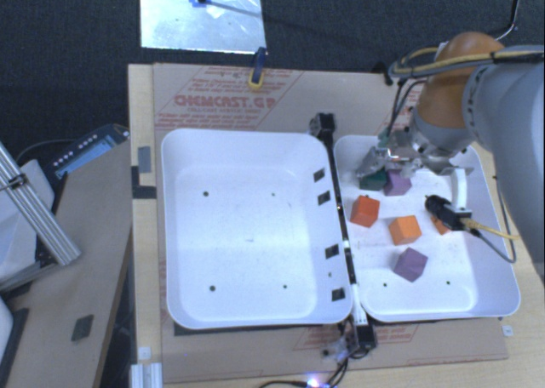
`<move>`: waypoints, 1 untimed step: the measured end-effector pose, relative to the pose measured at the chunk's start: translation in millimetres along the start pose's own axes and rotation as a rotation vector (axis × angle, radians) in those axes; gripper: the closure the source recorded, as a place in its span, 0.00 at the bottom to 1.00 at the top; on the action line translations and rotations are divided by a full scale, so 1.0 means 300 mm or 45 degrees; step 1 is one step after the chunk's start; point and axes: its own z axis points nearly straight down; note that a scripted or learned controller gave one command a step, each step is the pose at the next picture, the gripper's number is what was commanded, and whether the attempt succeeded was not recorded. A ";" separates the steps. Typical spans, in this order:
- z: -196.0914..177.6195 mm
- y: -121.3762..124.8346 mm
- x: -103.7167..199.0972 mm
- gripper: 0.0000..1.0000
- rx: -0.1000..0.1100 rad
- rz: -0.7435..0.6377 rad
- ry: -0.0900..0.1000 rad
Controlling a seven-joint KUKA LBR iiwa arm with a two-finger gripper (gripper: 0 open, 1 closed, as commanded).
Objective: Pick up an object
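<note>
The left bin [247,233] has a bare white floor, so it offers no candidate for the pick. Every loose piece lies in the right bin [443,293], beyond the black-clipped seam where the two bins meet. Nearest that seam sits a red-orange cube [365,210], apart from the rest. Just above it lies a dark green block [372,180], touching or almost touching a small purple block [398,182]. The gripper [385,160] hangs low over this pair at the far end of the bin. Whether it is wide or narrow cannot be told from this slant, and nothing is seen held in it.

The pick therefore looks not yet done: the arm seems to be at the approach or closing stage, with the grasp and lift left. The green block is the likely target. Its purple neighbour crowds it and could be caught or pushed instead. Further right, an orange cube [405,229] and a larger purple cube [410,264] lie well clear.
</note>
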 end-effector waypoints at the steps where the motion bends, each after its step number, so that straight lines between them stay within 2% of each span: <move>1: 0.021 0.053 0.024 0.00 -0.015 -0.002 -0.004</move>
